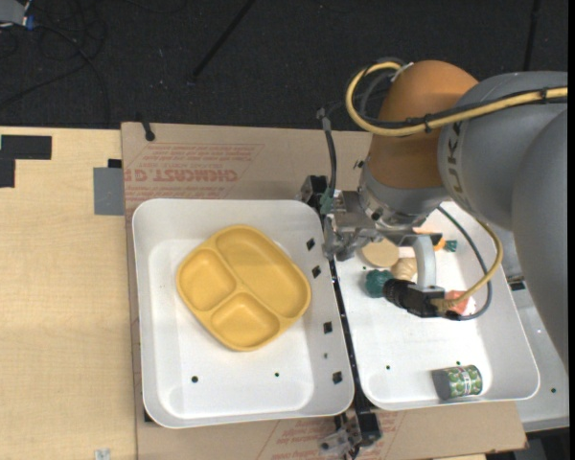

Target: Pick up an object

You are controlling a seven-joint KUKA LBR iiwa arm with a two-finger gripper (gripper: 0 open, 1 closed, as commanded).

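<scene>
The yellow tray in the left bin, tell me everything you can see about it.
The yellow tray is a rounded, glossy divided plate that looks like plastic. It has three compartments: a large one toward the back and two smaller ones nearer the front. It lies flat and upright, turned at a diagonal, about in the middle of the left bin. It touches nothing but the bin floor, and its compartments hold nothing.

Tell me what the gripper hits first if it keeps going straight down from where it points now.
Most likely the tan disc just under the gripper, near the left wall of the right bin. The teal ball lies a bit nearer the camera. Depth is unclear from this slant.
</scene>
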